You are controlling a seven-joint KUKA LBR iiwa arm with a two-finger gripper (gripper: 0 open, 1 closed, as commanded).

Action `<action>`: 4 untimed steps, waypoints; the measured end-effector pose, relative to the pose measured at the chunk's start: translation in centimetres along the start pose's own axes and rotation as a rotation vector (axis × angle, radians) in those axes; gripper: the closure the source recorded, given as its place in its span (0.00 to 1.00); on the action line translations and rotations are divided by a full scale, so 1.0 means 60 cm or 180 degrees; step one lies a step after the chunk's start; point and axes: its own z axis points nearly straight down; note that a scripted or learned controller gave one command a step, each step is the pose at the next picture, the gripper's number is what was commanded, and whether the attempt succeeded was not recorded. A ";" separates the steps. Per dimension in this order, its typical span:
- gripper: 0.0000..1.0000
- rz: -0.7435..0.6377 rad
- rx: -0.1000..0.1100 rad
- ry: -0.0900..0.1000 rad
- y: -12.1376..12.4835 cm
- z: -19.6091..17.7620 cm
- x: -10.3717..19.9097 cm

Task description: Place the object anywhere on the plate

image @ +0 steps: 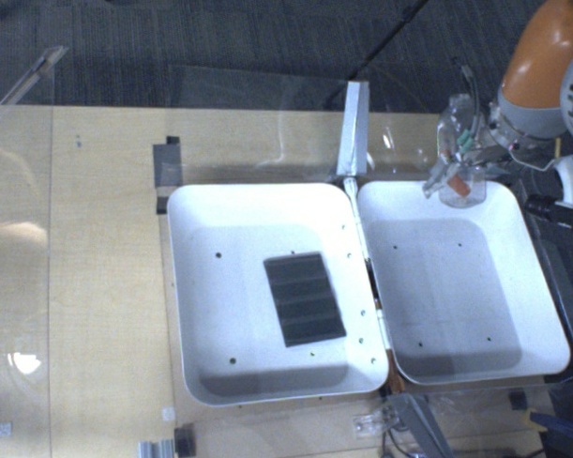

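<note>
- Pincer [460, 175] hanging over the far right corner of the right bin [542, 290], at the end of the grey arm with the orange band [540, 55].
- Small orange-red object [461, 183] seen right at the pincer tip, inside a clear glare; impossible to tell if gripped or only lying under it, and impossible to tell if pincer open or closed.
- Probably light and small, maybe stiff; easy to slip, so best taken across its narrow middle.
- Right bin below the pincer: nothing else seen on its white floor.
- Left bin [190, 274], well to the left of the pincer: holding a dark ribbed rectangular plate [305, 298], lying flat near the middle.
- Both bins side by side on the wooden counter [91, 277].
</note>
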 end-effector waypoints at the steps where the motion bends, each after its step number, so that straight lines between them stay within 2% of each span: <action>1: 1.00 -0.0606 -0.0006 0.0002 -0.038 -0.118 0.104; 2: 1.00 -0.0815 -0.0007 0.0003 -0.104 -0.165 0.231; 4: 1.00 -0.0835 -0.0039 -0.0007 -0.098 -0.201 0.232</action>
